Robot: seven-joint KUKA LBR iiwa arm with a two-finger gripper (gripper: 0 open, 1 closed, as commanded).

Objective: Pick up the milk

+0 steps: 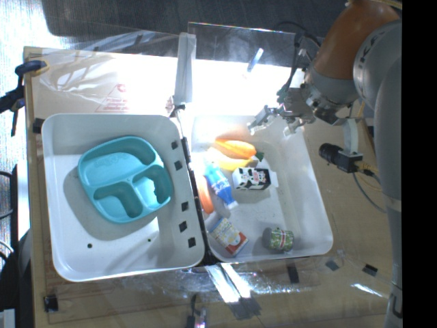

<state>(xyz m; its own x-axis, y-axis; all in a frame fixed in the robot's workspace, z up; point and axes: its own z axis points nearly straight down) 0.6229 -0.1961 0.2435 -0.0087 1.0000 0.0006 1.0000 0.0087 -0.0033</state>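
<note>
The milk — a small carton with a cow-spotted print — lies on its side near the middle of the right bin, just below the orange and yellow toy food and beside a blue bottle at its 9 o'clock. The end effector hangs over the bin's far rim, up at about 1 o'clock from the carton, its fingers spread and nothing between them. I'd guess the carton is light, fairly stiff, with smooth faces that could slip — best pinched across its narrow sides. A green can sits at 5 o'clock, well apart from it.
</note>
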